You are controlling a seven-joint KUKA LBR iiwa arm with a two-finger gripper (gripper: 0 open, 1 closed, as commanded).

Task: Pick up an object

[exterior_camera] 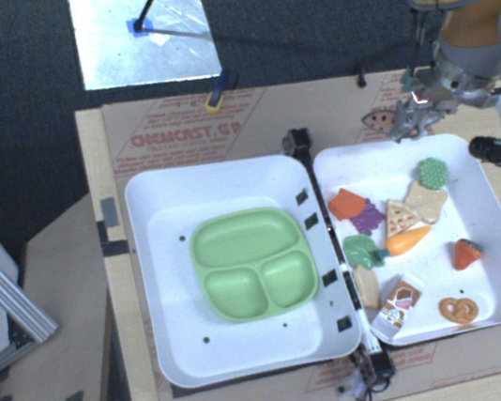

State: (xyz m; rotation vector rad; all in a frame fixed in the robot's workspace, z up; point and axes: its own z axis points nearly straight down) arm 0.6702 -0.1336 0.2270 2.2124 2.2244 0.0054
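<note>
The gripper (406,124) is seen above the right bin's (498,201) far edge, its grip cannot be told, and the green toy (433,173) lies just below it.

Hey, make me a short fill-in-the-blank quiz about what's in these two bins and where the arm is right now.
1. The green divided plate lies in the ____ bin as the camera sees it.
2. That plate has ____ compartments.
3. The pretzel lies in the right bin, near its ____ edge.
4. The gripper is above the ____ edge of the right bin.

Missing words: left; three; near (bottom); far (top)
</note>
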